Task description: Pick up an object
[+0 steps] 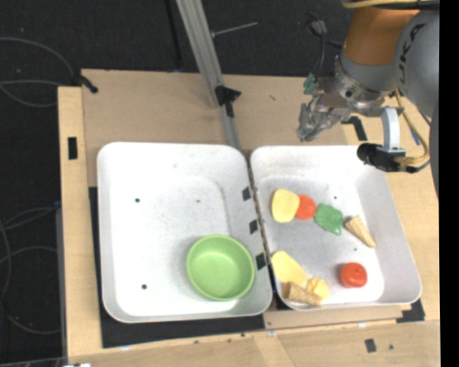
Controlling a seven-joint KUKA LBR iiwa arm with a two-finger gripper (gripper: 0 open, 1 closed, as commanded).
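While the arm is reaching in from the right, its gripper is hanging above the bench just past the far rim of the right bin, toward that bin's left corner. Whether the fingers are spread or closed is not showing clearly at this slant; nothing is showing between them. Nearest the gripper in the right bin, a yellow piece is lying touching a small red piece, with a green piece just beside the red one and a tan cone-shaped piece just right of the green. Nearer the front rim, a red tomato-like piece is sitting apart from the rest, and at the front left corner a second yellow piece is lying against a tan and yellow piece. All of these are resting well apart from the gripper. Farther out, the left bin is holding a green bowl, upright, near its front right corner. A grey metal strut is slanting across the bench behind the two bins.
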